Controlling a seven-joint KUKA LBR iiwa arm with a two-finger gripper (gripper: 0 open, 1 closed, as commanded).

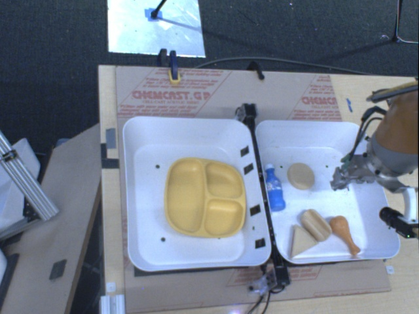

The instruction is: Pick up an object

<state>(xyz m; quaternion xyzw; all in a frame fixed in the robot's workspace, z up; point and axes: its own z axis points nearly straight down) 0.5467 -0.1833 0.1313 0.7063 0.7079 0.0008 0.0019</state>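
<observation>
Open floor is left along the right bin's far edge. Its near edge is crowded by a hot dog, drumstick and wedge; the left wall is lined by a bottle.

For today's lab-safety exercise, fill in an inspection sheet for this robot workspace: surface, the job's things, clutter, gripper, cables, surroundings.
Surface: bench covered with printed board; left bin and right bin sit side by side on it.
Job's things: yellow divided plate in the left bin; in the right bin, blue bottle, tan round disc, hot dog bun, pale wedge and drumstick.
Clutter: nothing seen inside the bins beyond these.
Gripper: gripper low over the right bin's right side, nothing visibly between its fingers.
Cables: black cable along the bench's far edge.
Surroundings: dark carpet, shiny sheet on the floor, yellow-handled clamp.
</observation>
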